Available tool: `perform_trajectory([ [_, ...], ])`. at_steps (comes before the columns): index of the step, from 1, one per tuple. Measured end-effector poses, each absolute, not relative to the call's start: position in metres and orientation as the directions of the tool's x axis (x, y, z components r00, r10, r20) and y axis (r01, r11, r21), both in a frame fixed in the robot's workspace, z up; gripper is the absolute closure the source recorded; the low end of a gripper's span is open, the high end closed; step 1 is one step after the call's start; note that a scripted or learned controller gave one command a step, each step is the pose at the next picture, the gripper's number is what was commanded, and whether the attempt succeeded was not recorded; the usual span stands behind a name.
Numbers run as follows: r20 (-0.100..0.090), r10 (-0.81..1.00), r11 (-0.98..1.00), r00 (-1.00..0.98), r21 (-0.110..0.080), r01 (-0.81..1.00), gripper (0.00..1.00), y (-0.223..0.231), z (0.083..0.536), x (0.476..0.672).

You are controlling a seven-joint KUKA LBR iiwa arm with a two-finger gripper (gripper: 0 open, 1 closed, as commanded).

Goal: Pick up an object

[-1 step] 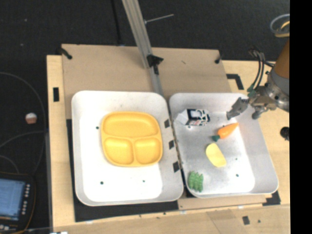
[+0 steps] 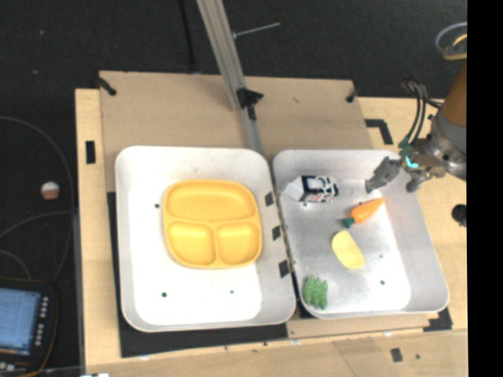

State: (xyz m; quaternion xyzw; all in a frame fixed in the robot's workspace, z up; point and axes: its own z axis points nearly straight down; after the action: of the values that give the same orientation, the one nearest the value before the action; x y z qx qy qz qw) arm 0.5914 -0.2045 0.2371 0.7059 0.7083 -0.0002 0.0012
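Observation:
The right bin (image 2: 409, 281) holds an orange carrot (image 2: 367, 210), a yellow lemon-like piece (image 2: 347, 250), a green leafy piece (image 2: 315, 290) near its front left corner, and a small black-and-white object (image 2: 317, 188) near its back left. My gripper (image 2: 399, 177) hangs over the bin's back right part, just up and right of the carrot. Its two grey fingers are spread apart with nothing between them.
The left bin (image 2: 141, 289) bears a yellow divided plate (image 2: 211, 222). A metal pole (image 2: 224, 49) slants up from between the bins at the back. The wooden bench edge runs around both bins.

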Motion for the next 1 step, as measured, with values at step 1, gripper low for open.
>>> perform_trajectory([
  [1,-0.001,1.000,-0.001,0.001,-0.004,1.000,0.00,-0.2108,0.1851,0.5815],
])
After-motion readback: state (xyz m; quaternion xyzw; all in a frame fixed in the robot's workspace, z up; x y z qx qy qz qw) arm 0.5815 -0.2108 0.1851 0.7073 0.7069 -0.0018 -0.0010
